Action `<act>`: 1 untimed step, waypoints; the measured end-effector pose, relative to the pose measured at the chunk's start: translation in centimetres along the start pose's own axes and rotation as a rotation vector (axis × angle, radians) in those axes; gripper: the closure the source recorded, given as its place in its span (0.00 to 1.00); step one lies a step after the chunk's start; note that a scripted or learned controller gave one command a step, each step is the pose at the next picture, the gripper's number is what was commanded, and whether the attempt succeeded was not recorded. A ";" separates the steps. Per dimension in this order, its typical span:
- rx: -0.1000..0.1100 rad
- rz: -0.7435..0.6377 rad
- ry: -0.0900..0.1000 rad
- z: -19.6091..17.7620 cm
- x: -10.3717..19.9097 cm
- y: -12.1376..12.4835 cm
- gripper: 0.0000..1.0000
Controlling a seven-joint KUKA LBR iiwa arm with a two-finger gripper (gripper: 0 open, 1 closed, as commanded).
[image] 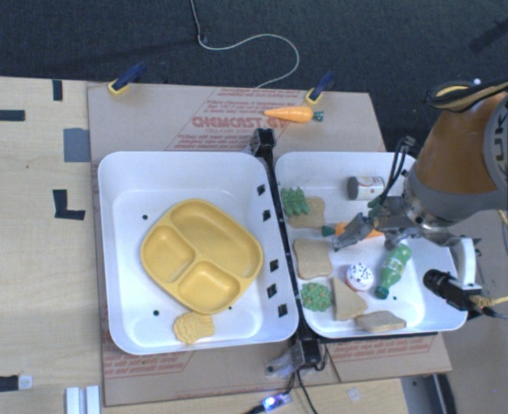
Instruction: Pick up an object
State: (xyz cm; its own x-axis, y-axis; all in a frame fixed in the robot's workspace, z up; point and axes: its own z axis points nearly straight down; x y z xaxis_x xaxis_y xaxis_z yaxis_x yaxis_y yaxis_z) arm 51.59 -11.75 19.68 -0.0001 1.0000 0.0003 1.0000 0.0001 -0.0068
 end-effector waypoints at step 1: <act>0.001 -0.001 0.001 4.4 0.1 0.0 0.00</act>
State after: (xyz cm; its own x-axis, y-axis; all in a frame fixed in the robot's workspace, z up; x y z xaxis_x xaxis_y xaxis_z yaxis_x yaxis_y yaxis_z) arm 51.54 -11.63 15.31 -0.0008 1.0000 0.0010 1.0000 0.0008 -0.0074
